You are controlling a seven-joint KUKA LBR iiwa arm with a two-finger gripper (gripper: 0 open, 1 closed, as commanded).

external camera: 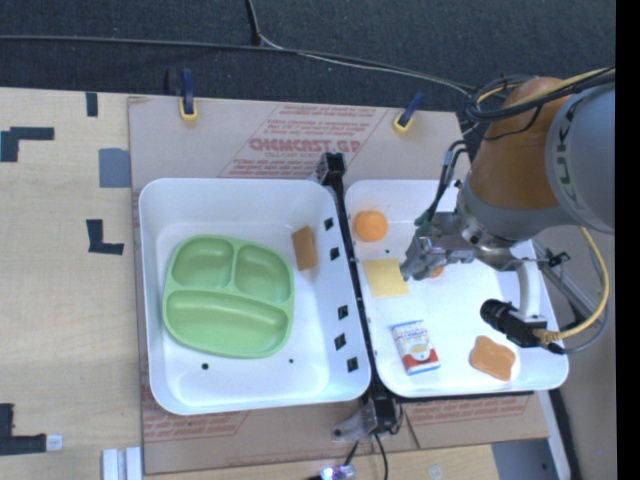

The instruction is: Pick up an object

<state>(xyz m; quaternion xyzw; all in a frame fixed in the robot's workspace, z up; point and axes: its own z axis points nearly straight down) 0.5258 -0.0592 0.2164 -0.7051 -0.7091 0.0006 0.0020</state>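
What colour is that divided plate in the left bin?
Light green; the divided plate shows clearly in the camera view, lying in the left bin.

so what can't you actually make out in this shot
- Gripper: in the camera view it is small and blurred, so what lies between its tips over the right bin is unclear.
- Orange thing beside the tips: mostly hidden by the gripper.
- Small carton: print too small to read.
- Arm: cut off by the right edge.
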